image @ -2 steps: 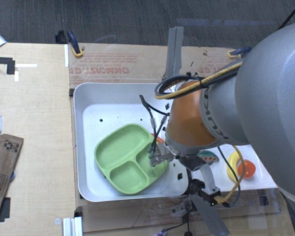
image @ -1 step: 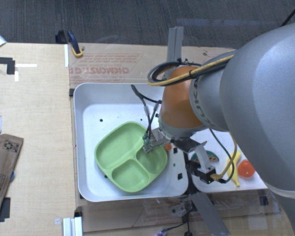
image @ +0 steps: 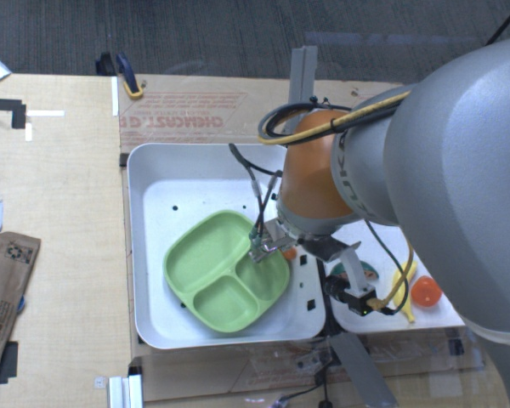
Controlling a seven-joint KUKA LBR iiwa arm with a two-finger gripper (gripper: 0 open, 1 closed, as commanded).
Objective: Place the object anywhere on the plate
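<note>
A light green divided plate [image: 214, 270] lies in the left white bin [image: 153, 228], tilted toward the lower right. My gripper [image: 266, 246] hangs over the plate's right edge, below the orange wrist band. A small orange bit shows beside the gripper at the plate's rim, too small to identify. An orange round object [image: 425, 291] and a yellow curved object [image: 403, 283] lie in the right bin [image: 391, 313], partly under the arm.
The grey arm covers most of the right bin and the upper right of the view. Black cables loop near the wrist. A cardboard sheet [image: 187, 113] lies behind the bins. The wooden bench [image: 51, 228] stretches to the left.
</note>
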